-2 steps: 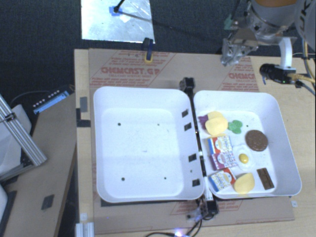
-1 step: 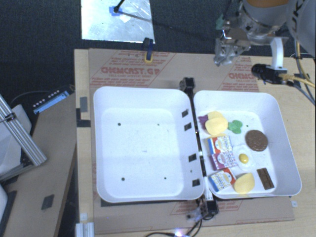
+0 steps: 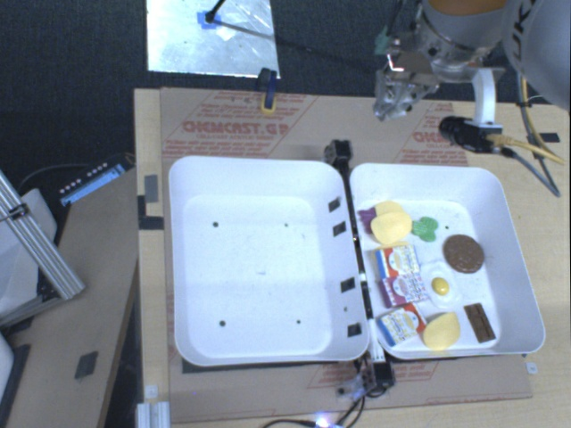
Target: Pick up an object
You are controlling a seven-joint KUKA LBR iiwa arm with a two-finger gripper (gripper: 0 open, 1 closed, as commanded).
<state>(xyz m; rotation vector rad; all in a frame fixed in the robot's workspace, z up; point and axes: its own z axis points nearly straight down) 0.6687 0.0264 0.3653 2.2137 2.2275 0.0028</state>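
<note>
My gripper [image 3: 393, 103] hangs high above the bench, beyond the far rim of the right bin [image 3: 513, 230], with nothing seen between its fingers. Below it the right bin holds a yellow lumpy item [image 3: 390, 226], a green piece [image 3: 426, 228], a round brown cookie [image 3: 464, 253], two small red-and-white cartons [image 3: 401, 273], a fried egg toy [image 3: 441, 286], a blue-edged packet [image 3: 401, 325], a yellow lemon-like item [image 3: 442, 331] and a dark chocolate bar [image 3: 479, 322].
The left bin [image 3: 259, 257] lies beside the right one, joined at a black-clipped divider [image 3: 355, 248]. A shiny metal sheet [image 3: 212, 23] rests at the back. A yellow-and-blue clamp [image 3: 267, 91] stands on the cardboard base. Cables [image 3: 526, 145] trail at right.
</note>
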